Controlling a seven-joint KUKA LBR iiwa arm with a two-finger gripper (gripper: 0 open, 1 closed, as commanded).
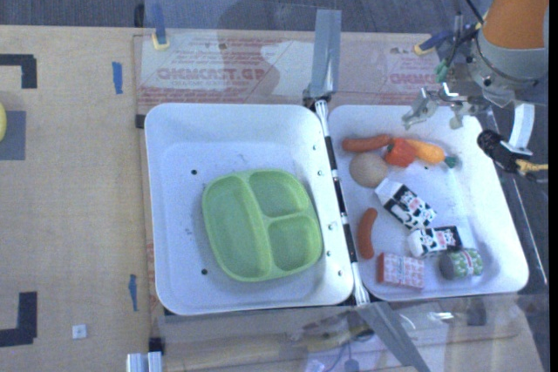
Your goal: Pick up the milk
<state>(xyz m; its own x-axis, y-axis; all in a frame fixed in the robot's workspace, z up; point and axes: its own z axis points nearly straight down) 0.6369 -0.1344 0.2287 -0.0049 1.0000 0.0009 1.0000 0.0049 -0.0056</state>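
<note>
The milk carton [406,206], white with black cow patches, lies tilted in the middle of the right bin [510,213]. A second small cow-patterned pack [435,240] lies just below it, towards the front. My gripper [438,112] hangs over the bin's far edge, up and to the right of the milk and well apart from it. Its two fingers are spread open with nothing between them. The grey arm with its orange band [516,9] comes in from the upper right.
Around the milk lie a carrot [417,152], two sausages [367,142] [366,233], a beige egg-like ball [368,170], a red box [401,270] and a green can [460,264]. The left bin [174,144] holds a green divided plate [261,224].
</note>
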